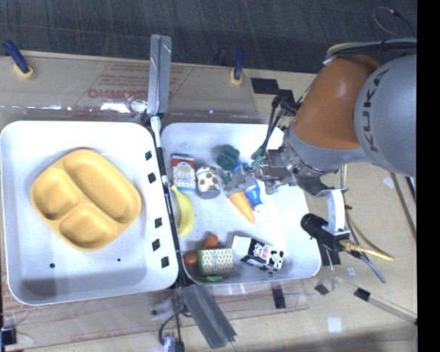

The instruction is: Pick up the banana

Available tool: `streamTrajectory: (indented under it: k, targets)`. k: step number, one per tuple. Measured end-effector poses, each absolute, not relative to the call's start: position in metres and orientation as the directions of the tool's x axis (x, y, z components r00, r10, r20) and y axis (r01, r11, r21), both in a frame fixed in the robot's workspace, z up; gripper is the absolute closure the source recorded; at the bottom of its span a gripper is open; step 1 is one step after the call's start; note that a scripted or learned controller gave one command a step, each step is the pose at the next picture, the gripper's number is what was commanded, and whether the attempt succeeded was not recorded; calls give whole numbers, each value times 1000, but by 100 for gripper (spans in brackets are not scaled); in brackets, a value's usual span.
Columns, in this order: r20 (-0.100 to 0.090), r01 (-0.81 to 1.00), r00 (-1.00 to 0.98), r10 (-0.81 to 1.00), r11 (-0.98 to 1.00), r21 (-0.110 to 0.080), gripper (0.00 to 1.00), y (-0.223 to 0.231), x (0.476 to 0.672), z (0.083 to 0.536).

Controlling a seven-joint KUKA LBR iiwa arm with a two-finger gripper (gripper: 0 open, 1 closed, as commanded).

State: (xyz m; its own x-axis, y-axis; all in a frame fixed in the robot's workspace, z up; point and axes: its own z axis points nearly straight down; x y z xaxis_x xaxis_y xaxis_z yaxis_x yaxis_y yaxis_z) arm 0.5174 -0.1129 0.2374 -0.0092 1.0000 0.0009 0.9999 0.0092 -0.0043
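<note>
The banana (182, 211) is yellow and lies lengthwise against the left wall of the right bin (302, 268), partly tucked under the divider. My gripper (266, 171) hangs over the middle of the right bin, to the banana's right and a little farther back. It is well apart from the banana, above a small blue item (253, 194) and an orange carrot (242, 206). The grey wrist with its orange band (336, 112) hides the bin's far right corner.
The right bin also holds a red and white can (183, 171), a small tin (207, 182), a teal toy (227, 156), a patterned can (216, 259), a red tomato (192, 257) and a black and white carton (263, 254). In the left bin (18, 270) sits a yellow divided plate (86, 196).
</note>
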Motion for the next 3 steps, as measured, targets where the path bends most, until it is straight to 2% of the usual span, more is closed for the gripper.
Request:
streamTrajectory:
  k: [1,2,3]
  targets:
    - [2,928,-373,928,373,-3,0,-146,501,233]
    - [3,877,-480,877,480,-3,0,-98,480,114]
    - [0,888,-461,888,461,-2,0,-8,533,192]
